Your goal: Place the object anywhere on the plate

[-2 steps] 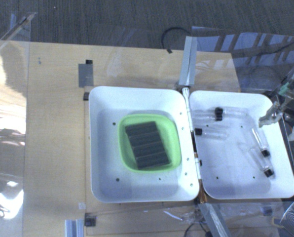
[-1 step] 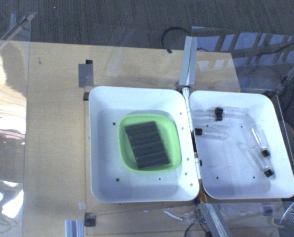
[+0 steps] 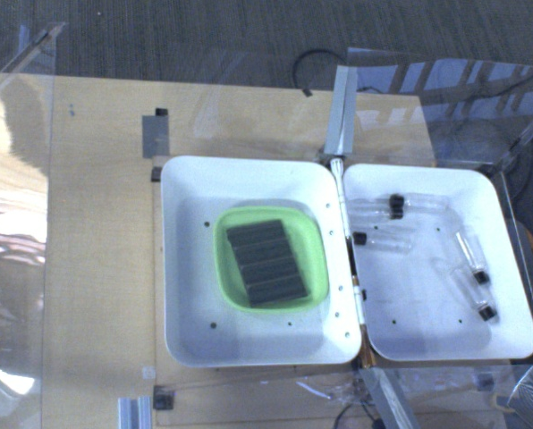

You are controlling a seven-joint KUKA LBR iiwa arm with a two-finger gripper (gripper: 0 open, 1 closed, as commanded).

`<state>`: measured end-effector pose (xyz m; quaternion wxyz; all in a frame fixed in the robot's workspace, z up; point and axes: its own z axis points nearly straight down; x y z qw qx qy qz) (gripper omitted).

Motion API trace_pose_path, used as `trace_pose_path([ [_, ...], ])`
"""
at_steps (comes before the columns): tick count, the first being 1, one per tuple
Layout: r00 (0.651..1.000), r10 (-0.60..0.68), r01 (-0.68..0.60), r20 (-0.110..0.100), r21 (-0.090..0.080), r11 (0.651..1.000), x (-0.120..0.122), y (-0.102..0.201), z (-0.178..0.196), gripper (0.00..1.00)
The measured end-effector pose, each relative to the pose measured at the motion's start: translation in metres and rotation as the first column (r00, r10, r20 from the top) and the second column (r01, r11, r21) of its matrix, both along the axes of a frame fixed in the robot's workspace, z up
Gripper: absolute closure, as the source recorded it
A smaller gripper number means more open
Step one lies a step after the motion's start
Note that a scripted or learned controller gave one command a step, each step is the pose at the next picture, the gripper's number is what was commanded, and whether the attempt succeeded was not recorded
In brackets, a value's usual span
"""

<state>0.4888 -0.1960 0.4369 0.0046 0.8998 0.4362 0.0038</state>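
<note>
Nearest to you runs the front rim of the left bin (image 3: 249, 357), and just beside it the front rim of the right bin (image 3: 445, 351); the two white bins touch along their inner walls on the wooden bench (image 3: 88, 239). In the left bin sits a green plate (image 3: 224, 257), roughly in the middle of the floor, and on it lies the dark ribbed block (image 3: 265, 263), flat, turned a little off square with the bin, well within the plate's raised edge on every side (its ribs run across its short side). The right bin holds several clear tubes with black caps: one (image 3: 410, 206) near the far wall, another (image 3: 383, 239) just in front of it by the inner wall, a third (image 3: 469, 254) lying aslant toward the outer side, and a black cap (image 3: 486, 311) nearer the front corner. As for the gripper, you cannot tell its state here, nor how the block lies relative to it.
</note>
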Motion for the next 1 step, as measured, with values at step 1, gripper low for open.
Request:
trace_pose_path([
  [1, 0.998, -0.067, 0.067, -0.008, 0.004, 0.998, -0.0008, 0.0087, -0.1241, 0.0],
])
